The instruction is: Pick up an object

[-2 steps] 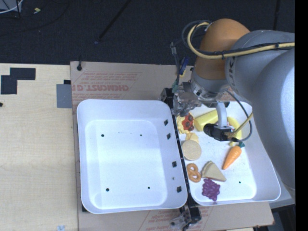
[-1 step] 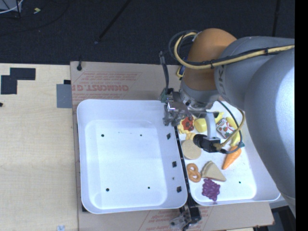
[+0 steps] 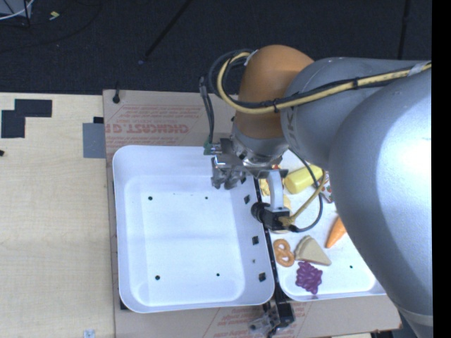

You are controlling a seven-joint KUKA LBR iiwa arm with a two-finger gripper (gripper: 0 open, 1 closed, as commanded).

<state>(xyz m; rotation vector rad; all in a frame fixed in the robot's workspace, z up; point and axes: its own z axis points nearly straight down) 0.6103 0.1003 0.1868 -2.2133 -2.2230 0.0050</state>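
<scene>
My gripper [image 3: 226, 174] hangs below the orange band of the arm, over the far right corner of the left bin [image 3: 176, 259]. Nothing shows beneath it but the white floor of that bin. The right bin [image 3: 351, 277] holds the loose objects: a yellow block [image 3: 304, 179], a pretzel [image 3: 283, 252], a tan wedge [image 3: 313, 251], a purple bunch of grapes [image 3: 309, 277] and an orange carrot [image 3: 335, 232]. A second yellow piece [image 3: 266, 186] peeks out beside the wrist. The arm hides the far part of the right bin.
The big grey arm [image 3: 380, 160] covers the right side of the view. Both bins rest on a cardboard sheet [image 3: 155, 122] on a wooden bench [image 3: 49, 224]. A black clamp [image 3: 275, 319] sits at the near edge between the bins.
</scene>
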